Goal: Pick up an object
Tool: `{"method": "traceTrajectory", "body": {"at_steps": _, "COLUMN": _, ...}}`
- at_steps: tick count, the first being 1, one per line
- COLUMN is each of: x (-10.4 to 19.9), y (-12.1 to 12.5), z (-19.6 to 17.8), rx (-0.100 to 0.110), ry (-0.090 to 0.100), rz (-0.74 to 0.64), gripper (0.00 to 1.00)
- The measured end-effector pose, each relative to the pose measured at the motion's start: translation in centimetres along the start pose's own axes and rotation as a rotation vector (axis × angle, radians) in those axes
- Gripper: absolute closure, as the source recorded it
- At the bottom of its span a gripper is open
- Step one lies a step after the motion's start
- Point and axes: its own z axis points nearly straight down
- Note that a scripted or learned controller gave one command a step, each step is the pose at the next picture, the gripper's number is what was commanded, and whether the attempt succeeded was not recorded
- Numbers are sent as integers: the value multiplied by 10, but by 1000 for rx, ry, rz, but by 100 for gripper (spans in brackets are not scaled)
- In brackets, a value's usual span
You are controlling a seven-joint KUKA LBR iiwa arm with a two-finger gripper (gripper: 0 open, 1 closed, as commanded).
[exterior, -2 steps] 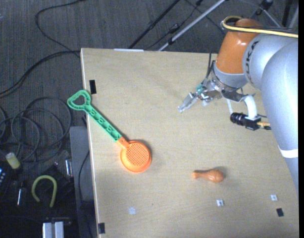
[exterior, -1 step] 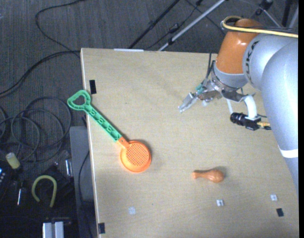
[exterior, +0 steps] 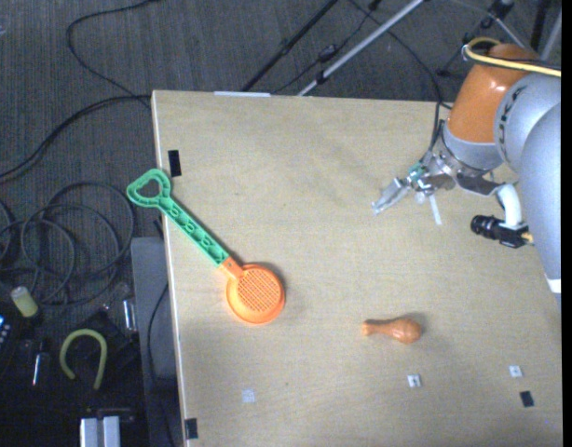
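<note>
A sieve with a green handle and an orange mesh head lies on the tan bench top, its handle sticking out past the left edge. An orange drumstick-shaped toy lies toward the front, right of the sieve. My gripper hangs at the right side, above and behind the drumstick. Its two thin fingers are spread apart, open, with nothing between them. The grey arm with the orange band comes in from the right.
Small black and white markers dot the bench near its front edge. Cables, a green hook and tripod legs lie on the dark floor left of and behind the bench.
</note>
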Motion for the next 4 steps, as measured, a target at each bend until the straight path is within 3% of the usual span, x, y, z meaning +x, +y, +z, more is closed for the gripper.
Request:
{"method": "traceTrajectory", "body": {"at_steps": 1, "x": 31, "y": 10, "z": 20, "rx": -1, "ry": 1, "rz": -230, "gripper": 0}}
{"method": "traceTrajectory", "body": {"at_steps": 2, "x": 32, "y": 11, "z": 10, "rx": -4, "ry": 1, "rz": -229, "gripper": 100}}
{"method": "traceTrajectory", "body": {"at_steps": 3, "x": 3, "y": 2, "z": -139, "rx": -1, "ry": -1, "rz": -47, "gripper": 100}}
{"method": "traceTrajectory", "body": {"at_steps": 4, "x": 58, "y": -59, "z": -88, "rx": 2, "ry": 4, "rz": 66, "gripper": 100}}
